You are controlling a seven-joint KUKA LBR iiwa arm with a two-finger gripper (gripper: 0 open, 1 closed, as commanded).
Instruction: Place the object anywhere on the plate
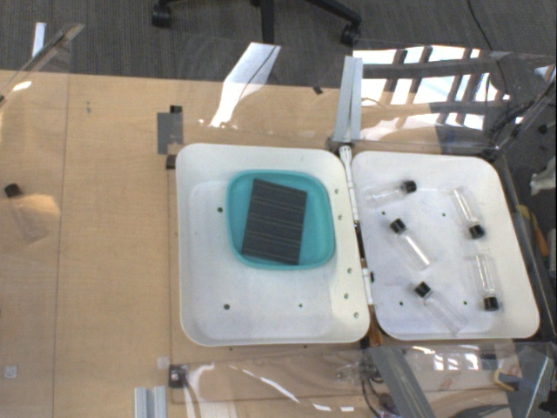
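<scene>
**Dark slab rests on teal plate in left bin**

A dark, ribbed rectangular object [276,221] lies flat on a teal plate [322,233] in the left white bin [261,320] on a pale wooden bench [87,259]. The object sits near the plate's middle, within its rim and slightly turned, with teal showing on every side. The plate itself sits in the far half of the bin, leaving bare white floor on the near side.

Just beside it to the right, the second white bin [513,320] holds five clear vials with black caps [398,226], scattered apart and lying on their sides at different angles: two toward the left wall, one near the front, and two along the right side. A grey metal post [350,103] stands at the far end of the seam between the bins. Beyond the bench, the black base of an office chair [261,7] stands on grey carpet.

The state of the claw cannot be told here.
</scene>
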